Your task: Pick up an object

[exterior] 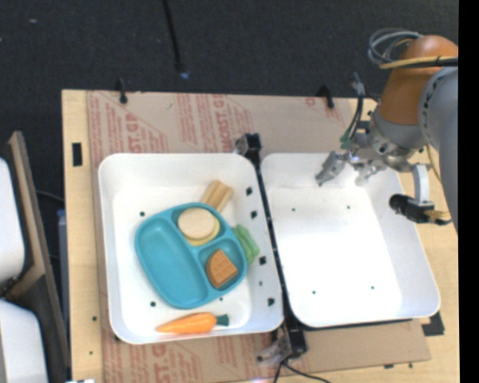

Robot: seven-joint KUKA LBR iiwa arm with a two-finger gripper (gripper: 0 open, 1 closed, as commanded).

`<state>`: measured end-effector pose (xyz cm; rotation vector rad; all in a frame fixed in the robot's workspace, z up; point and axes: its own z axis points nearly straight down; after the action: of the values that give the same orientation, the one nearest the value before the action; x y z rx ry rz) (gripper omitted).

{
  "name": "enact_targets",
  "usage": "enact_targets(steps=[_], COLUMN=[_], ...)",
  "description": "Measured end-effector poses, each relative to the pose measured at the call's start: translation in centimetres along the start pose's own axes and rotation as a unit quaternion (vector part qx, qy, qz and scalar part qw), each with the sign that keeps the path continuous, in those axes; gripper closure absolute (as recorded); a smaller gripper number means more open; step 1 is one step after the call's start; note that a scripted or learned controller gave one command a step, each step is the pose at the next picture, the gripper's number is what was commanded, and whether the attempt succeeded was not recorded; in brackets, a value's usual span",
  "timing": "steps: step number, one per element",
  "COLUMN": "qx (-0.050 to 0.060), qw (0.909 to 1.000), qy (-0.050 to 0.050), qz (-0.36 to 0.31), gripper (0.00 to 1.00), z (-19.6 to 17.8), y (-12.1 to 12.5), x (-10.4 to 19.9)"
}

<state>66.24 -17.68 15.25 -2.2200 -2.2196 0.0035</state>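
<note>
- Camera view: the gripper (pixel 346 169) is seen over the far edge of the right bin (pixel 399 294), well apart from every object. Its two fingers are spread, and nothing is held between them.
- All objects are found in the left bin (pixel 116 214). A blue tray (pixel 164 266) lies at its middle, with a round biscuit (pixel 198 223) in the tray's far compartment and a brown waffle (pixel 221 268) in the compartment nearer the right bin.
- A tan block (pixel 217 194) rests just beyond the tray, touching its far rim. A green piece (pixel 247 244) is partly hidden at the tray's right edge. A carrot (pixel 193 323) lies near the bin's front wall, apart from the tray.
- Progress is judged as nil: no object is grasped or lifted. The approach across to the left bin, the descent, the closing and the lift are all judged outstanding.
</note>
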Motion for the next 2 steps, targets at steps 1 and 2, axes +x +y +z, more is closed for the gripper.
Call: enact_targets(steps=[1, 2], qx=[-0.003, -0.005], qw=[1.0, 1.0], qy=[-0.001, -0.001], qz=[0.0, 0.0], gripper=[1.0, 1.0], z=[-1.4, -7.4], y=[0.1, 0.9], x=[-0.1, -0.4])
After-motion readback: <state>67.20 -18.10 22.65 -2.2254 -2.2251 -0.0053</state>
